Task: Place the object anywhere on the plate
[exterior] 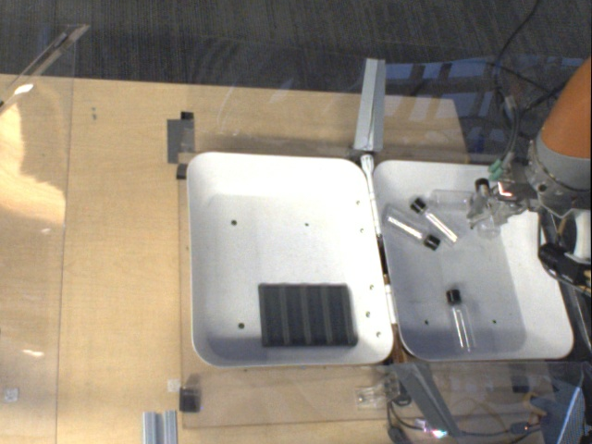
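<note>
The arm reaches in from the right, its end effector (488,202) low over the far right part of the right bin (555,340). Something clear and glinting sits at its tip, possibly one of the vials, but the view is too blurred there to tell whether it is held or how the end effector is set.

Three clear vials with black caps lie in this bin: two (435,222) near the far left, close together, and one (458,317) nearer, well apart from them.

The dark ribbed plate (307,314) rests on the near floor of the left bin (213,248).

This looks like the picking step. Next comes a confirmed grip, a lift clear of the bin walls, and travel left to the plate.
</note>
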`<state>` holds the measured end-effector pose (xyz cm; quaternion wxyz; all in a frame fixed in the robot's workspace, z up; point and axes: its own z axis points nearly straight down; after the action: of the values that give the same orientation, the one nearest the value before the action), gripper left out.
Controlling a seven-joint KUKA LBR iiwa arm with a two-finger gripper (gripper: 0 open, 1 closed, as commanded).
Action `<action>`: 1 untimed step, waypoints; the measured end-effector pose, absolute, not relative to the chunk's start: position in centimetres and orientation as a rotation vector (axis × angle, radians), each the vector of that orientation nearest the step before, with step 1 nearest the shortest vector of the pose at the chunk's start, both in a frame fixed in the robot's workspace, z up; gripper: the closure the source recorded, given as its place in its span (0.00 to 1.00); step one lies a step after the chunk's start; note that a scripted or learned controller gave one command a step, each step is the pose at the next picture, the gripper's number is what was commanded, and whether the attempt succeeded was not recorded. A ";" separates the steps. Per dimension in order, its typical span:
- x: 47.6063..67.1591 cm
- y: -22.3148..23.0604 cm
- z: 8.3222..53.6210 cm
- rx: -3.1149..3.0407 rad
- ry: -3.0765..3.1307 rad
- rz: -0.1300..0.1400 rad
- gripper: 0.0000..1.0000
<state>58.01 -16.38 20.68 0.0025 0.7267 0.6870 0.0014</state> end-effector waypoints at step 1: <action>55.5 -9.9 16.9 1.671 2.655 0.005 1.00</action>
<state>55.46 -9.86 16.86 0.0022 0.5326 0.8463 0.0015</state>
